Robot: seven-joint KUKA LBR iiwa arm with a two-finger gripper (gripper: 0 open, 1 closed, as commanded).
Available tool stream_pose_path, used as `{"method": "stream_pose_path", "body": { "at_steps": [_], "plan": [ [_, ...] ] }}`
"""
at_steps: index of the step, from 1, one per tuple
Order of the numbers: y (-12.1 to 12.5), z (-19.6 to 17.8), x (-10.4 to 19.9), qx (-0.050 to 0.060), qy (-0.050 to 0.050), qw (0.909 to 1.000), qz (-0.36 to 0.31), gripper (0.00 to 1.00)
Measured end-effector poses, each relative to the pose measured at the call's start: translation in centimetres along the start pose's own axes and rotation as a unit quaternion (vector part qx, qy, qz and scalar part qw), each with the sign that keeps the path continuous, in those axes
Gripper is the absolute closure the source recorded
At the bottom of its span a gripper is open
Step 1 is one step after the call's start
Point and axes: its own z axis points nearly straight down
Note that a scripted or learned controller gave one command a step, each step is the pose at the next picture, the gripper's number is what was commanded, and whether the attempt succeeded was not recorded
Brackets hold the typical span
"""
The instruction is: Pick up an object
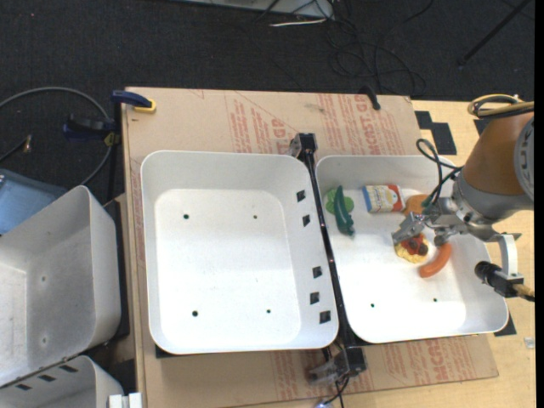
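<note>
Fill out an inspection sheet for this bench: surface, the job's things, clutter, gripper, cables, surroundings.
Surface: brown board bearing a left bin and a right bin, side by side.
Job's things: all in the right bin: green toy, small carton, orange sausage-shaped piece, yellow and red piece under the gripper.
Clutter: blue-and-yellow clamp at the board's far left corner; black markers along the bins' divider.
Gripper: gripper low over the right bin, at the yellow and red piece; finger state cannot be told.
Cables: black cables on the dark floor beyond the board.
Surroundings: grey container left of the bench.
</note>
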Motion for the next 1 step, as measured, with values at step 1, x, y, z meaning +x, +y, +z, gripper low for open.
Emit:
{"method": "stream_pose_path", "body": {
  "at_steps": [1],
  "plan": [
    [1.98, -0.03, 2.18, -0.002, 0.0, 1.0, -0.004, 0.0]
  ]
}}
